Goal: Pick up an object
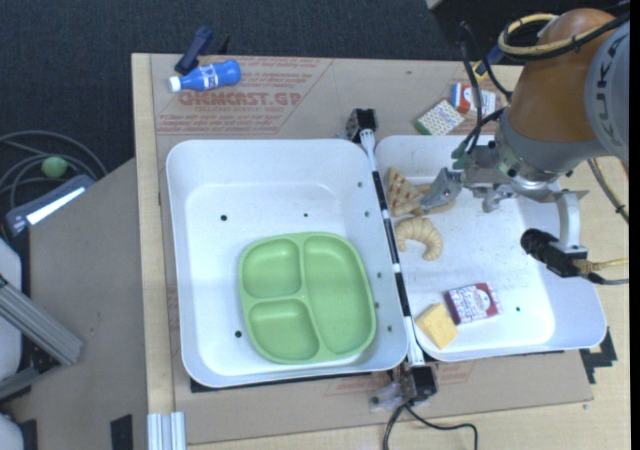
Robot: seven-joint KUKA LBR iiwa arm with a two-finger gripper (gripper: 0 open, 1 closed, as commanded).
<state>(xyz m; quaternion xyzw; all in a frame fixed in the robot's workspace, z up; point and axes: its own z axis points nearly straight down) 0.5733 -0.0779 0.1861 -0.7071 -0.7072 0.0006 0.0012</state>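
Cheese wedge [436, 325] near rim; end effector [462, 186] hovers above croissant [422, 235].

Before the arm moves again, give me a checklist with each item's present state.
1. gripper is over the right bin: ok, near its left wall.
2. Target within reach: ok, the croissant lies just below the gripper.
3. Waffle piece apart from the gripper: cannot tell, they overlap in this view.
4. Object held: not ok, nothing shows in the gripper.
5. Other items out of the path: ok, the yellow block and red packet sit at the near end.
6. Green tray stays out of it: ok, in the left bin.
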